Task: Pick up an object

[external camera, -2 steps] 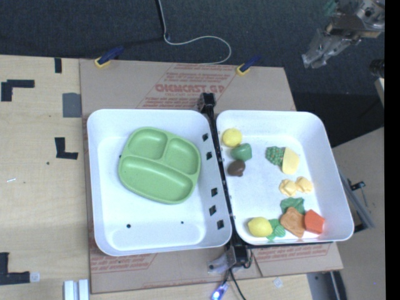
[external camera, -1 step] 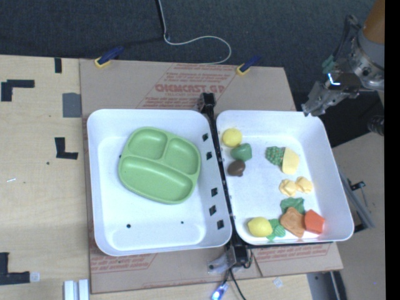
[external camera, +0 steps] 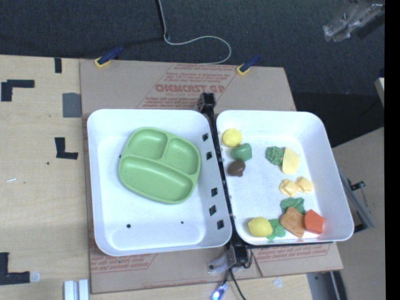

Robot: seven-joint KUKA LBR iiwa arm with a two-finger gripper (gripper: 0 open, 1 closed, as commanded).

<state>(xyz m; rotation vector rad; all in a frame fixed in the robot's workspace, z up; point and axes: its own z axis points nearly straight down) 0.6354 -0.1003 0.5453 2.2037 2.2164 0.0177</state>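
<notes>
Toy food pieces are all sitting in the right bin (external camera: pixel 325 142), nothing lifted yet. Near the divider there's a yellow ball (external camera: pixel 231 137), a green piece (external camera: pixel 242 151) touching it from below, and a brown lump (external camera: pixel 235 167) just under that. Toward the middle-right: a dark green leafy bit (external camera: pixel 274 154) with a pale yellow wedge (external camera: pixel 290 162) against it, then a couple of light yellow chunks (external camera: pixel 295 185). Down at the near edge, a lemon (external camera: pixel 260 227), an orange-brown piece (external camera: pixel 292 221) and a red block (external camera: pixel 314 222) are bunched together with green scraps between them.

Left bin (external camera: pixel 103 224) holds a green divided plate (external camera: pixel 159 164), three compartments, sitting tilted.

Both bins rest on a cardboard sheet (external camera: pixel 187 83) on the tabletop; it has red print on it, mirrored/upside down from here, too blurry to read properly.

Pincer (external camera: pixel 352 19) is way up in the top right corner over the dark floor, well apart from the bins, blurry. Can't tell if it's open or closed.
</notes>
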